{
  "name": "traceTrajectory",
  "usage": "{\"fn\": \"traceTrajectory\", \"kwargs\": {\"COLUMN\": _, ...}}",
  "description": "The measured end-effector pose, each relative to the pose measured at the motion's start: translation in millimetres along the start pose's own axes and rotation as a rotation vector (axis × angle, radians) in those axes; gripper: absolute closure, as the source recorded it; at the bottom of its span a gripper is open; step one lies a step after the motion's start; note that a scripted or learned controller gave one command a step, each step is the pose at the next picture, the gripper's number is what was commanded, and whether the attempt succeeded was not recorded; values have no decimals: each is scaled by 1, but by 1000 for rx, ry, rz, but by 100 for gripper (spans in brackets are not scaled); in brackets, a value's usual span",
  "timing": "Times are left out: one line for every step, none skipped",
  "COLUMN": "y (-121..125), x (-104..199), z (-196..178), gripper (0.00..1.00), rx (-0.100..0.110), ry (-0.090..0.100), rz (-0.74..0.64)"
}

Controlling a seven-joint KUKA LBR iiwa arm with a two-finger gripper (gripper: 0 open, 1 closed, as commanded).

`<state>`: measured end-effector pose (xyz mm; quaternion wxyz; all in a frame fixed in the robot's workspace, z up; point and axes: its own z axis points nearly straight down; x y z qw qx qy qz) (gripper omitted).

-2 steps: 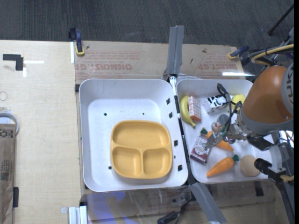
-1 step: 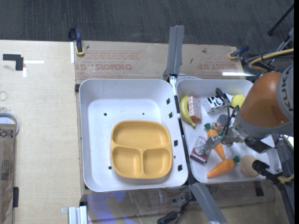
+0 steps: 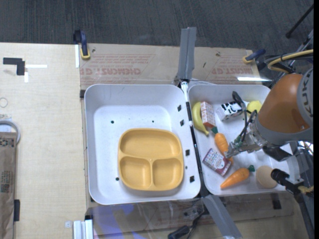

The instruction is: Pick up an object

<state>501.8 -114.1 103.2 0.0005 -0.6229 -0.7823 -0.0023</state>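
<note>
Two carrots flank a pouch beneath the fingers

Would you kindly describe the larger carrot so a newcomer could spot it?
Look in the right-hand bin, along its near edge. The larger carrot lies there, left of a beige egg; it is longer than the small carrot farther back.

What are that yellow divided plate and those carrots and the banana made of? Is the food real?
The plate looks like moulded plastic: one even matte yellow, rounded edges, three smooth compartments. The two carrots and the banana seem to be toy plastic rather than real food: flat uniform colour, smooth surface, no blemishes. The bins look like thin white plastic, though that is a guess from the look alone.
</note>
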Motion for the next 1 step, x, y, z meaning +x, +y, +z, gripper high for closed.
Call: {"fn": "traceTrajectory", "kwargs": {"y": 55, "x": 27, "z": -108, "gripper": 100, "rx": 7, "ry": -4, "rz": 112}}
